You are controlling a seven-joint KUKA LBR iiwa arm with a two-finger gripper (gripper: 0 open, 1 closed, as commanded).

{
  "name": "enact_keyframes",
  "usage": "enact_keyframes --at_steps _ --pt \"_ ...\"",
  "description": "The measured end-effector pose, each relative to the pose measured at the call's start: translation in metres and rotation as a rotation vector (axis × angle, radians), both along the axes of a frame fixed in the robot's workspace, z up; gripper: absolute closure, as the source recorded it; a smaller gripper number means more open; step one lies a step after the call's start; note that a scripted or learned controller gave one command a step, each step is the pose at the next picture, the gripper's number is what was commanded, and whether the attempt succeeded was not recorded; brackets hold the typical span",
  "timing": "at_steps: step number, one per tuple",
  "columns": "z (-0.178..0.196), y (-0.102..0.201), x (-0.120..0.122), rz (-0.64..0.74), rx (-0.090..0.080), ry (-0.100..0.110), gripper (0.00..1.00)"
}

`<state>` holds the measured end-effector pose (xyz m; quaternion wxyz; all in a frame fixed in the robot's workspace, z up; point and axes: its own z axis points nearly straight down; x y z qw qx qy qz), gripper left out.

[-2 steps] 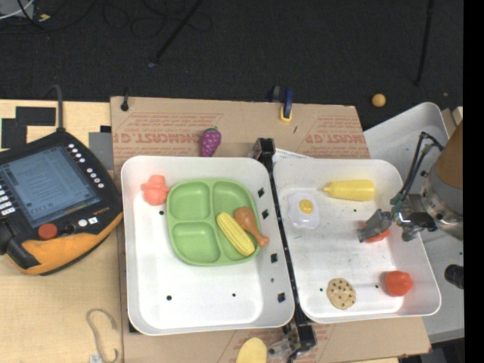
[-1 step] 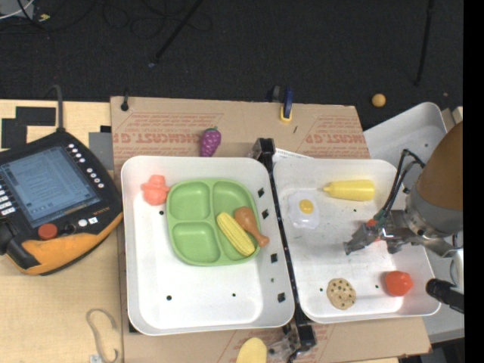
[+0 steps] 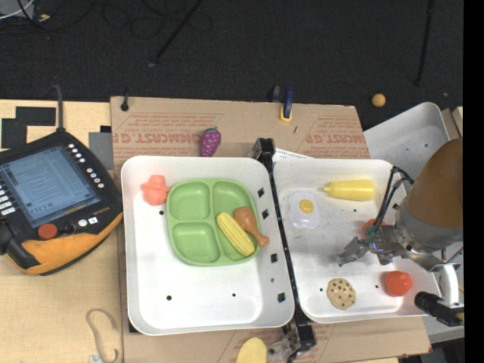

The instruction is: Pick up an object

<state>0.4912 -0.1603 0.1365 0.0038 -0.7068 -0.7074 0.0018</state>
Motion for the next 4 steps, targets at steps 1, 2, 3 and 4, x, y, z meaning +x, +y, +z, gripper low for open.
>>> enact_keyframes --at_steps 1,2,3,4 --pt "-0.051 0.002 0.000 0.000 -0.001 -0.005 0.00" --pt "-0.038 0.000 0.000 -0.007 -0.001 -0.007 1.00" --pt "0.004 0.002 0.001 -0.001 -0.003 -0.008 1.00" --pt "0.045 0.001 0.000 -0.001 -0.003 -0.008 1.00"
